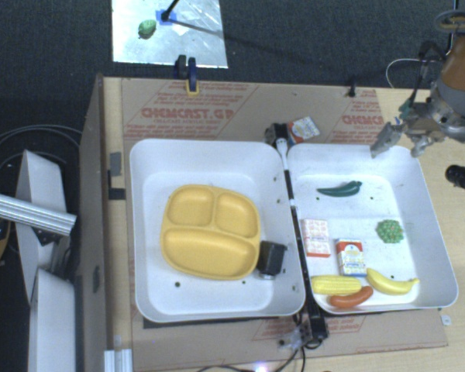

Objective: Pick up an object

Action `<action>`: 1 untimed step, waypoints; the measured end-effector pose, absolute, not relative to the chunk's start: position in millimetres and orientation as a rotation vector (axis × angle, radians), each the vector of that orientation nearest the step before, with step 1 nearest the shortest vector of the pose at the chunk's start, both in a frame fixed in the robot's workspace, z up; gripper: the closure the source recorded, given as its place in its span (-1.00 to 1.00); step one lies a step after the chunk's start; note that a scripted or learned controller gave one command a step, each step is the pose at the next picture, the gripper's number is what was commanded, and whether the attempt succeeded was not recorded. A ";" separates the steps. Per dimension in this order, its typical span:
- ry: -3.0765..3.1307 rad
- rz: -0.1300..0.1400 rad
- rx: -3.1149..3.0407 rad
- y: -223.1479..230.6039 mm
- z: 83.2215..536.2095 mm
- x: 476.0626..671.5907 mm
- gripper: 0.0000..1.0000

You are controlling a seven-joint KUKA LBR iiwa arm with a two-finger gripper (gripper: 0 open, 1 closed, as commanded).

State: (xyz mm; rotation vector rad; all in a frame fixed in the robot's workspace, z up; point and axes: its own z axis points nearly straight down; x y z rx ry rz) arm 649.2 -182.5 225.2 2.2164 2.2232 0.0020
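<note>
My gripper (401, 140) hangs over the back right corner of the right bin (430, 215), its two fingers spread open with nothing between them. In that bin lie a dark green pepper (339, 188), a small green broccoli (389, 230), a white and red packet (316, 237), a small red-topped box (351, 256), a yellow banana (391, 283), a corn cob (335, 284) and a red sausage (349, 298). The pepper is the nearest item, to the left and in front of the gripper.
The left bin (151, 200) holds a yellow divided plate (211, 231) and a small black block (271, 258) by its right wall. A small packet (302, 129) lies on the cardboard behind the bins. Cables and metal parts sit at the far left.
</note>
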 end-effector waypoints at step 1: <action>2.227 0.002 2.215 -147.0 184.9 639.5 -1.00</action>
